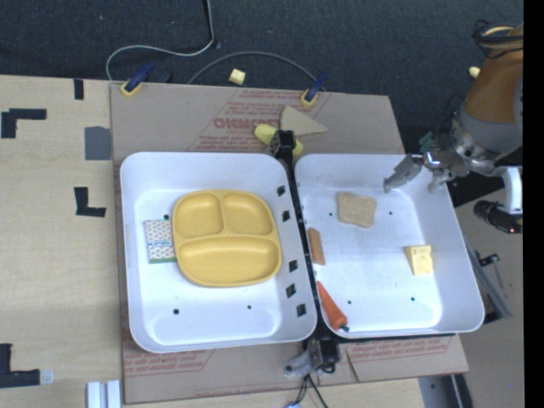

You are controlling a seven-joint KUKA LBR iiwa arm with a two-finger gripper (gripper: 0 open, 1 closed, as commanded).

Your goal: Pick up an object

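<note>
Hovering over the right bin's (442, 253) far corner, the gripper (418, 172) shows its fingers spread apart with nothing between them, so this looks like the approach, no grasp made yet. Nearest the jaws lies the bread slice (355, 209), just below and left; next he'd need to drop onto it. Farther out sit the cheese cube (418, 259), carrot (332, 307) and, in the left bin (136, 313), the yellow plate (228, 236).

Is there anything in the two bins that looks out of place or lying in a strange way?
Slightly. The carrot and the brown stick lie against the right bin's left wall, near the divider. The small patterned card sits tucked partly under the yellow tray's left edge. Nothing looks spilled or broken.
</note>
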